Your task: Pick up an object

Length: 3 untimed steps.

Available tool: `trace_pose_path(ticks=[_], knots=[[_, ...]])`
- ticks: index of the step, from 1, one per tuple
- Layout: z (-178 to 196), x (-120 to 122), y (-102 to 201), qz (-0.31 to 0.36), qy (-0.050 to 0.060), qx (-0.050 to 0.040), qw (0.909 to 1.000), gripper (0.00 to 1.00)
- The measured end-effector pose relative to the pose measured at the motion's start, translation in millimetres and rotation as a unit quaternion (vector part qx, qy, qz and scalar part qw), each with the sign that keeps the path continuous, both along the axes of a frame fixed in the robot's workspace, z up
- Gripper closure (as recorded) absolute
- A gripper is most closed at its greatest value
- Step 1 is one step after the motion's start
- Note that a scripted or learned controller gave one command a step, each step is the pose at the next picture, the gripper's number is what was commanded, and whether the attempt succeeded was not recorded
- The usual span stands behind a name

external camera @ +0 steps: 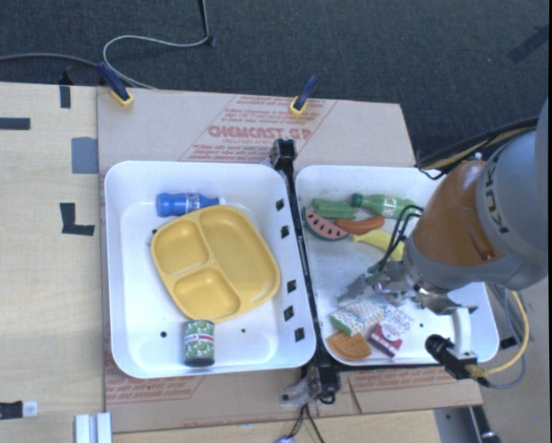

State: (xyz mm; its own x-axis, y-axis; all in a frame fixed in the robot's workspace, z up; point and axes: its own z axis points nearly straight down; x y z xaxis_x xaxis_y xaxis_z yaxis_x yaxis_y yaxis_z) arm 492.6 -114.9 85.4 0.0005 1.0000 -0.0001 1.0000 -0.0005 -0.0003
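My gripper (366, 286) hangs low in the right bin (327, 270), below the arm's orange band. It sits just above a green-and-white packet (357, 319) and a red-and-white packet (389, 329). Nothing is visibly held. Toward the back of this bin lie a green bottle (383, 201), a watermelon slice (323, 225), an orange carrot (360, 222) and a yellow banana (378, 240). An orange-brown toy (350, 346) rests at the front rim.
The left bin (128, 275) holds a yellow divided plate (216, 261), a blue bottle (186, 203) at the back and a green can (198, 342) at the front. A black divider clip (282, 152) joins the bins. Cardboard lies under both.
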Motion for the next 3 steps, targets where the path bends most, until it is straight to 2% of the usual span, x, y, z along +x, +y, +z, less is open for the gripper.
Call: trace_pose_path(ticks=[1, 2, 3], knots=[[10, 1, 0, 0.000, -0.001, -0.0002, 1.0000, 1.00], [10, 1, 0, 0.000, -0.001, -0.0002, 1.0000, 0.00], [0, 67, 9, 0.001, -0.002, -0.0003, 1.0000, 0.00]])
